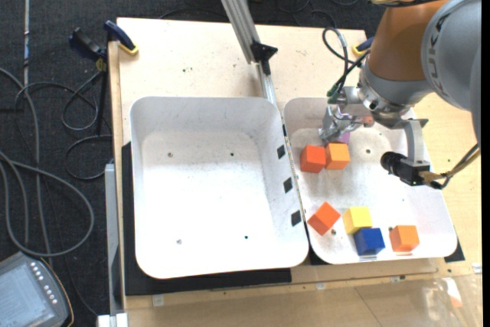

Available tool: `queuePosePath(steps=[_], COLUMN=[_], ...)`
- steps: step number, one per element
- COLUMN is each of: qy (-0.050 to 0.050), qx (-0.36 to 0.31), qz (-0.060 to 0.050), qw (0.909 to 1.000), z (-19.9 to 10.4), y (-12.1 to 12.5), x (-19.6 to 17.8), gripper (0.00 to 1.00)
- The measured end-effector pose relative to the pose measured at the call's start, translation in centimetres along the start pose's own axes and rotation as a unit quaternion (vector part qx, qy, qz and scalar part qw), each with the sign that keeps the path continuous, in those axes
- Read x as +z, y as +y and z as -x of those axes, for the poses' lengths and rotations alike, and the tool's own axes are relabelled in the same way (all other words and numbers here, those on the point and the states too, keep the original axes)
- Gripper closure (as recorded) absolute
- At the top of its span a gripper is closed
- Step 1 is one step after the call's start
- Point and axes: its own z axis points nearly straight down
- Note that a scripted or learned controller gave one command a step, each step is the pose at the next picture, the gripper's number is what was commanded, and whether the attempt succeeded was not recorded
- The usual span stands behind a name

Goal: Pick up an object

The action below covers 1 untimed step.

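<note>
We see the gripper (334,131) low in the right bin (429,222), just above the paired blocks, but the bulky grey and orange wrist covers most of it, so we cannot tell how it is set. A small pinkish-purple object (345,138) peeks out beside it, too hidden to name. The arm (429,34) is cut off at the right edge.

Just below the gripper sit a red-orange cube (312,158) and an orange cube (338,155), touching side by side. Nearer the front rim lie another red-orange cube (324,217), turned on its corner, a yellow cube (357,219), a blue cube (369,240) touching the yellow one, and an orange cube apart to the right (403,237). All look matte and sharp-edged.

The left bin (153,119) is a shallow white tray with rounded corners and a speckled floor. Both bins rest on a pale, scuffed wooden bench (191,50).
</note>
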Motion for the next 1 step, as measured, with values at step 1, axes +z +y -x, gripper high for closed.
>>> queuePosePath(steps=[1], qy=[0.0], qx=[0.0], qz=[0.0], qw=[1.0], z=[-4.79], y=[1.18], x=[0.41], gripper=[1.0])
